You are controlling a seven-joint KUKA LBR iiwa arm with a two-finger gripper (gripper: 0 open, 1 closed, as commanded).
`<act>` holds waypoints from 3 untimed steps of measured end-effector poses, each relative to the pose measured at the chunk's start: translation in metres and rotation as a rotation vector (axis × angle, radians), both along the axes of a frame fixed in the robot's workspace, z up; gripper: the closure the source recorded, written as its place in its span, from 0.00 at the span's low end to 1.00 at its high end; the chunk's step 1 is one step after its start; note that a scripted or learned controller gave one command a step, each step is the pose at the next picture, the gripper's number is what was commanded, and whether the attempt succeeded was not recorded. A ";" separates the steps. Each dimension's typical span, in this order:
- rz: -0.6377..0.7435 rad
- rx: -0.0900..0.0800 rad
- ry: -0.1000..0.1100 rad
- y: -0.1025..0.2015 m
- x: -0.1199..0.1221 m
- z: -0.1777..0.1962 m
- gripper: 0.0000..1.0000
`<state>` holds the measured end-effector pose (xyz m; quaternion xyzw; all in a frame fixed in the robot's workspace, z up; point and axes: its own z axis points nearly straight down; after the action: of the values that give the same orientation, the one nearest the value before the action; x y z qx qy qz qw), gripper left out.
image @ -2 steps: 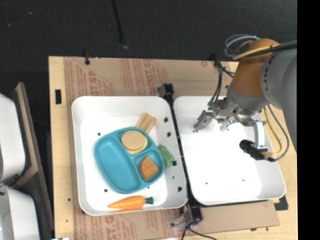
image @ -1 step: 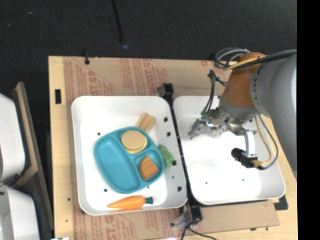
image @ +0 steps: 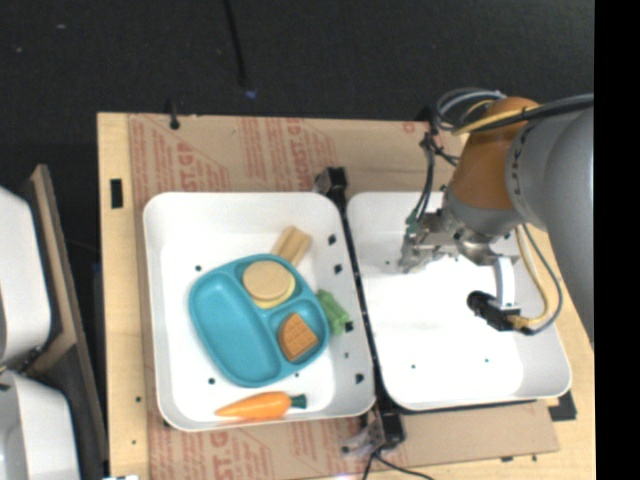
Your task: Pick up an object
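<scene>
Hovering over the right bin (image: pixel 440 368), near its far left part: the gripper (image: pixel 418 250), state impossible to tell. Lying in the left bin (image: pixel 170 268): blue tray (image: pixel 235 333), carrot (image: pixel 258 405), wooden block (image: pixel 293 243).

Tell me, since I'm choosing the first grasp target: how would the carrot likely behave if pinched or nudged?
The carrot lies on its side near the left bin's front wall, so a nudge would probably roll it. Its taper may let it squirt from a pinch. It looks like a stiff, light toy.
</scene>
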<state>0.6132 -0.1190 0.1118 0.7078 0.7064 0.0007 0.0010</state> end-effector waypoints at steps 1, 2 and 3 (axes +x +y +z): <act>0.000 0.000 -0.002 -0.004 -0.003 0.044 1.00; 0.002 0.000 -0.003 -0.003 0.007 0.092 1.00; 0.001 -0.001 -0.004 -0.009 0.010 0.155 1.00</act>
<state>0.6229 -0.1279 0.2663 0.7073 0.7069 0.0019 0.0027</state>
